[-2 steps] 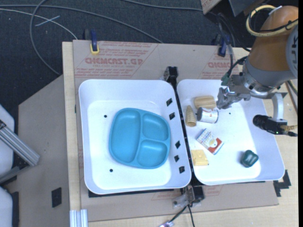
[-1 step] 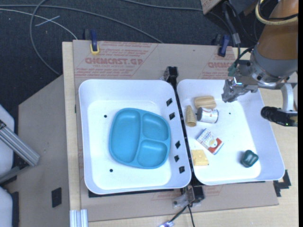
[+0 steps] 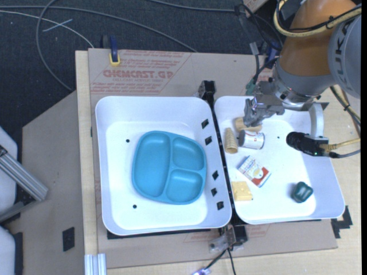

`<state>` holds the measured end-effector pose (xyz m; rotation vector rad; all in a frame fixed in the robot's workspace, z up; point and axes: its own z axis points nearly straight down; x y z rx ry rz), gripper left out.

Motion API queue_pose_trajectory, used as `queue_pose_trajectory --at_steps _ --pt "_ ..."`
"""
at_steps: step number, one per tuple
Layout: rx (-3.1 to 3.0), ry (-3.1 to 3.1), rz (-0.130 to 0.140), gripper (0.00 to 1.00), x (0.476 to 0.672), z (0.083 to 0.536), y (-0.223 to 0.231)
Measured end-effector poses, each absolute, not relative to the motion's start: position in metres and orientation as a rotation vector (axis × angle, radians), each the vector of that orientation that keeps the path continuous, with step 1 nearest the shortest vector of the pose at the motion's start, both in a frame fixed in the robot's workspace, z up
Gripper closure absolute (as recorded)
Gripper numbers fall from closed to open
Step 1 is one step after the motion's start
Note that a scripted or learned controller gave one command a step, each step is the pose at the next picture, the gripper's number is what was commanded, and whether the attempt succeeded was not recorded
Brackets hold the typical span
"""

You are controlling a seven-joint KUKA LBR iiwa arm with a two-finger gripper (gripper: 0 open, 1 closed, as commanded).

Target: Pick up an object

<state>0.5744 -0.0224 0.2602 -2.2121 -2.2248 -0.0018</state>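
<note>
My gripper (image 3: 251,121) hangs over the upper left part of the right bin (image 3: 321,208), its grey fingers pointing down just above a small white cylinder (image 3: 253,139) with a dark end. A tan cork-like cylinder (image 3: 230,140) lies to the left of that, by the bin's left wall. Below them lie a white card packet with red and blue print (image 3: 254,171) and a pale yellow block (image 3: 241,191). A dark green small object (image 3: 301,192) sits at the lower right. I see nothing between the fingers.
The left bin (image 3: 109,153) holds a blue divided plate (image 3: 169,167). A black divider strip (image 3: 217,153) runs between the bins. The bins stand on a cardboard sheet (image 3: 143,67), and cables lie on the dark floor beyond.
</note>
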Motion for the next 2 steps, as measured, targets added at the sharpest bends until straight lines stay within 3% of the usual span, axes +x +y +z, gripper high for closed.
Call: queue_pose_trajectory --at_steps 1,2 --pt "-2.212 -2.223 0.001 1.00 0.557 0.249 0.026" --pt "-2.213 -2.227 -0.003 1.00 0.555 0.251 0.081"
